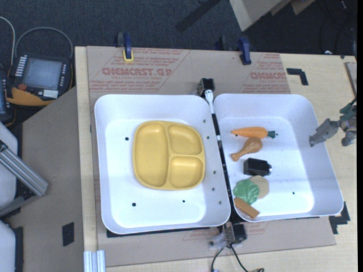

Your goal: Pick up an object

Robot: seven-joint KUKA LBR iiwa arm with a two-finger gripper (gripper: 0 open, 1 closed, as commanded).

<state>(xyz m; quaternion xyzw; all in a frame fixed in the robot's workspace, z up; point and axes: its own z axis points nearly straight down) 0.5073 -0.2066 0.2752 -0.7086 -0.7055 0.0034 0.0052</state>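
The right bin (317,169) holds an orange carrot (249,132) with a green tip. Below it lies a tan drumstick (248,148), then a small black block (257,166). Lower still are a green leafy piece (246,190), a beige disc (262,186) and an orange-brown piece (247,208) at the front wall. My gripper (332,136) hovers over the right rim of this bin, well to the right of all the items. Its fingers are spread, with nothing between them.
The left bin (113,169) holds a yellow divided plate (169,154) at its middle. A black divider strip (218,146) runs between the two bins. Blue clamps (127,45) sit at the board's far edge.
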